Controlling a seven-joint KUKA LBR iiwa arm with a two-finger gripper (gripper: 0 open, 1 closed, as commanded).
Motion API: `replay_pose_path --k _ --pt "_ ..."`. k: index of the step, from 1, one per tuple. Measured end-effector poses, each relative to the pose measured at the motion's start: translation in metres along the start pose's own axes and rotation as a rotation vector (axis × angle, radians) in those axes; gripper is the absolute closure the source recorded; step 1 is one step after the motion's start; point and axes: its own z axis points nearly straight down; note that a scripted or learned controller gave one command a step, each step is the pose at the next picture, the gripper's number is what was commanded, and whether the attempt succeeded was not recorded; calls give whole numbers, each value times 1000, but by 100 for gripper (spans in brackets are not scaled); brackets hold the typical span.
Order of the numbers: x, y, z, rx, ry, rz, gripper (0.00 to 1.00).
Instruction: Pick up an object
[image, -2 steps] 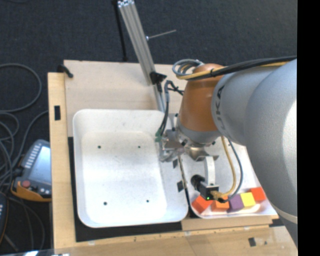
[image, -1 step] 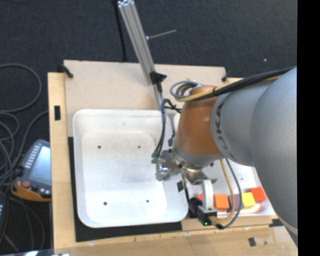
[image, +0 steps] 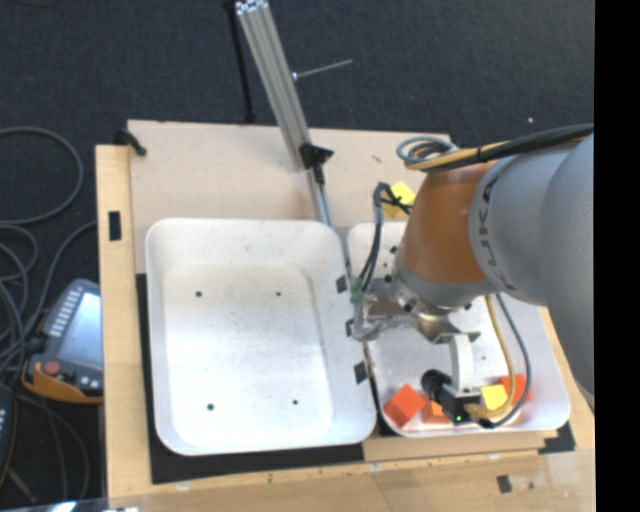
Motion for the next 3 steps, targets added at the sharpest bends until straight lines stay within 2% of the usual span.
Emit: replay_pose_path --k 1,2,3 --pt "64 -16 -68 -6 7 -15 100" --pt "76 43 -28 1 1 -11 100" --pt "75 41 -31 2 2 -14 0"
